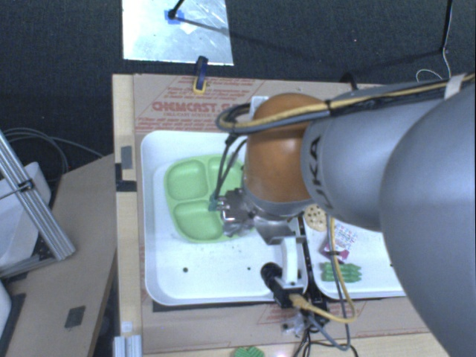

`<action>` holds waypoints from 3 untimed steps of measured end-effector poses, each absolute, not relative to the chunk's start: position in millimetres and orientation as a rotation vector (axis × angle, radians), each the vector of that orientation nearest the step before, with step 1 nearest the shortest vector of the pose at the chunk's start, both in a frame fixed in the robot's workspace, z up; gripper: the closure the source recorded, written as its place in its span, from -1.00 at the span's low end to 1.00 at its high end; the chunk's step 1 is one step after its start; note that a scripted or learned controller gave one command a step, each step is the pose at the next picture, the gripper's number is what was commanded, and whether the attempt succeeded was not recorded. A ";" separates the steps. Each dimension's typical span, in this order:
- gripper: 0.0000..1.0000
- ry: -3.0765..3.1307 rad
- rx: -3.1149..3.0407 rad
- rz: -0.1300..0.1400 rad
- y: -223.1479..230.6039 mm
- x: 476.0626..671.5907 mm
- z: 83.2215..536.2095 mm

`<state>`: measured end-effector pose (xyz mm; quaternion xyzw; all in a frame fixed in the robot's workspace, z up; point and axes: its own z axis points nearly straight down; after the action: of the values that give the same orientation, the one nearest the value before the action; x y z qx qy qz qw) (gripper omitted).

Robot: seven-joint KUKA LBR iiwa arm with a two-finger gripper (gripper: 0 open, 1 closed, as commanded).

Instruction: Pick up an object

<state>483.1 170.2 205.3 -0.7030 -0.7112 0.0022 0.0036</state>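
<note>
A light green divided tray (195, 198) lies in the left white bin (160, 199), toward its upper part. My arm, grey with an orange band (277, 151), hangs over the middle of the bench and covers the tray's right side. The gripper (232, 216) sits low at the tray's right edge, its metal parts just showing under the wrist. In the right bin (372, 274) lie a round speckled cookie-like piece (315, 216), a small pink and yellow item (332, 253) and a green piece (348, 275).
Black cables run down from the wrist to the front edge between the bins. A cardboard sheet (186, 103) lies under the bins, with a yellow and blue clip (200, 76) at its far edge. A metal frame (30, 207) stands at the left.
</note>
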 end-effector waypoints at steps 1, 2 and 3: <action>-1.00 -2.222 -2.220 -0.001 164.7 486.7 209.4; -1.00 -2.221 -2.224 0.000 137.6 552.6 112.4; -1.00 -2.247 -2.229 -0.061 117.3 519.9 99.4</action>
<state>519.9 117.3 99.4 -0.7040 -0.7098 -0.0193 -0.0119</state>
